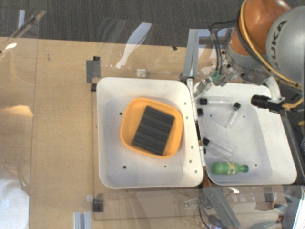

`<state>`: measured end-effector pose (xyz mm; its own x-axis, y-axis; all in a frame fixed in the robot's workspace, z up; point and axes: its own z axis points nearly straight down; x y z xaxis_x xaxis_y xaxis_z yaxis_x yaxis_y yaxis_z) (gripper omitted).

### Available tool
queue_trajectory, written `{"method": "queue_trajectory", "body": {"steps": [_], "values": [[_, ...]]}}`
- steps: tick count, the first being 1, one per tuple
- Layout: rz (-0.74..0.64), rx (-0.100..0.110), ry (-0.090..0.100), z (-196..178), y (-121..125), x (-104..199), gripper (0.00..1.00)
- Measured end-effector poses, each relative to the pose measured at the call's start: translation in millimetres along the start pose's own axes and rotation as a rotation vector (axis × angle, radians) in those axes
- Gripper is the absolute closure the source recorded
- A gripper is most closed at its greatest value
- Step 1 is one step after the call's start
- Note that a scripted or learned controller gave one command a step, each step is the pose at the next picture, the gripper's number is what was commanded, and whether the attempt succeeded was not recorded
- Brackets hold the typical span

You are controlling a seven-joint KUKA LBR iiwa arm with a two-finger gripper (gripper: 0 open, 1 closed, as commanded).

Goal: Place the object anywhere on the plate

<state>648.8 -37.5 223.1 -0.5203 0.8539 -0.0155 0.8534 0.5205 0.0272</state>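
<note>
An orange square plate [127,128] sits in the middle of the left white bin [110,159]. A dark grey ribbed block [153,130] lies flat on the plate, slightly turned. My gripper [210,82] hangs at the back left corner of the right bin [272,147], close to the wall between the bins and apart from the plate. A small green bottle [229,167] lies on its side near the front edge of the right bin.
Clear tubes with black caps lie in the right bin, one at the back [223,101] and one near the middle [217,147]. The grey arm with its orange band [259,18] fills the upper right. A metal post [190,51] stands behind the bins.
</note>
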Motion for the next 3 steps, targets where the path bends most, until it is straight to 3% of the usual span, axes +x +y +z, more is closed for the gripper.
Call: {"method": "queue_trajectory", "body": {"steps": [1, 2, 3], "values": [[0.016, 0.019, 0.011, -25.5, 9.2, 43.8, 0.0], [0.01, 0.013, 0.008, -37.1, 12.1, 44.0, 1.0], [0.009, 0.013, 0.008, -37.0, 12.1, 44.1, 0.0]]}}
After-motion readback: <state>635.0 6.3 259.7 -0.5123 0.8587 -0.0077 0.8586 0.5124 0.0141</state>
